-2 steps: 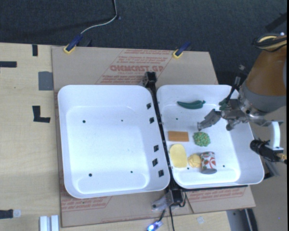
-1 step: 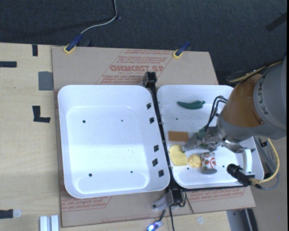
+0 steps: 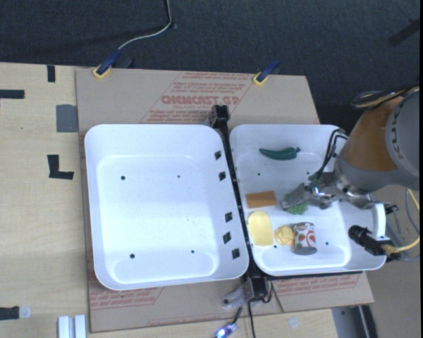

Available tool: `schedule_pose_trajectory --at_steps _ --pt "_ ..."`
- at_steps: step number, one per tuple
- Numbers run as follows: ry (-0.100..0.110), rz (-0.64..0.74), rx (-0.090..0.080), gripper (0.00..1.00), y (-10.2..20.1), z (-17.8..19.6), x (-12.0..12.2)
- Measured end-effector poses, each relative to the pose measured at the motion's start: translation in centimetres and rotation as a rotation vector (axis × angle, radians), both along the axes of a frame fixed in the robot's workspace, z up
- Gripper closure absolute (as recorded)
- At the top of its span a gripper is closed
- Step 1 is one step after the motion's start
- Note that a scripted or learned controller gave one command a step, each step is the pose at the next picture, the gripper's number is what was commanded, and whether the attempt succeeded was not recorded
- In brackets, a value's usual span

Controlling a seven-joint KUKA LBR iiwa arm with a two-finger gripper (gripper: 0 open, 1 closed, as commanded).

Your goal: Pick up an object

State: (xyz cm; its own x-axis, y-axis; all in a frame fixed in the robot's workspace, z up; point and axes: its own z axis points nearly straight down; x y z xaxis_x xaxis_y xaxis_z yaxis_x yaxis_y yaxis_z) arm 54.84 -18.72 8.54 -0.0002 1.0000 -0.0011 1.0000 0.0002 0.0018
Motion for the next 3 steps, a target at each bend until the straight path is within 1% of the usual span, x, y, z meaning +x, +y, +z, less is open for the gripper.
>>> schedule_pose_trajectory --at_steps 1,2,3 --pt "-0.003 0.004 -0.001 0.0 0.5 0.0 6.2" --pt "-0.001 0.004 -0.001 0.0 -1.3 -0.1 12.2" --pt "0.008 0.004 -0.002 1.0 -1.3 0.9 11.9"
